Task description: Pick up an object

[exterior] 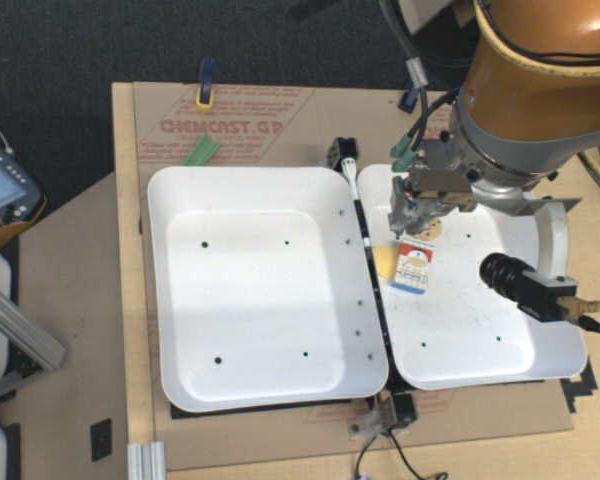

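**Item: pick attempt, right bin.**

- Gripper (413, 223): metal, grey, two-finger, hanging low over the right white shallow plastic bin (480, 343), near its ten o'clock corner. How wide it stands cannot be told from this angle, and nothing can be seen held in it.
- Task thing, likeliest: small flat white packet with red and blue print (413, 268), lying on the bin floor just at six o'clock from the gripper.
- Neighbours: a pale yellow flat piece (384, 261) touching the packet at its nine o'clock side, and a small tan round piece (433, 231) close by at the packet's one o'clock.
- Handling note: the packet lies flat, so a grasp probably needs its short edges. Centre over it and keep off the yellow piece and the bin wall at nine o'clock, which leave little room.
- Surface: left white shallow plastic bin (250, 268) abuts the right one. Both sit on a brown printed cardboard sheet (230, 118), which bears a green strip (201, 151) and a blue-and-yellow clamp (206, 83) at twelve o'clock.
- Room: dark speckled carpet (60, 28) surrounds the bench.
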Controlling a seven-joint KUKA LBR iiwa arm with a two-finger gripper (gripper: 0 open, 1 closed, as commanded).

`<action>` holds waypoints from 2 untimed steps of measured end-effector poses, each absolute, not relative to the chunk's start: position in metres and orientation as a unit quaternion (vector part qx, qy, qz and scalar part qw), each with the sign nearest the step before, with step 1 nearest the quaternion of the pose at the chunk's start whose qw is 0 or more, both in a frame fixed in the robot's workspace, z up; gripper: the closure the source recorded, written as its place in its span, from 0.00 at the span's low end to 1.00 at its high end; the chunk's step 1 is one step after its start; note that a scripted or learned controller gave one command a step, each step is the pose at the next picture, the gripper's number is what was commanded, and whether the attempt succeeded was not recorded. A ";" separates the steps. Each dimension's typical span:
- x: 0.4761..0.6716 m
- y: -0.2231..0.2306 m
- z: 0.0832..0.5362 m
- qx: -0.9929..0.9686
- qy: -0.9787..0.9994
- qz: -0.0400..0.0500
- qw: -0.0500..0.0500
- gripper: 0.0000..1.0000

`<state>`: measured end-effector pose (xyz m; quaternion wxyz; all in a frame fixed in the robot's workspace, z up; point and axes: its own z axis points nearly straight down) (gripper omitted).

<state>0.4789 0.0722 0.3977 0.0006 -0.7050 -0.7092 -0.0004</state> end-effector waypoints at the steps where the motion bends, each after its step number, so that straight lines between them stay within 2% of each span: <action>1: 0.480 0.070 0.408 -0.707 -0.707 -0.001 -0.001 1.00; 2: 0.481 0.070 0.418 -0.707 -0.707 -0.002 -0.002 1.00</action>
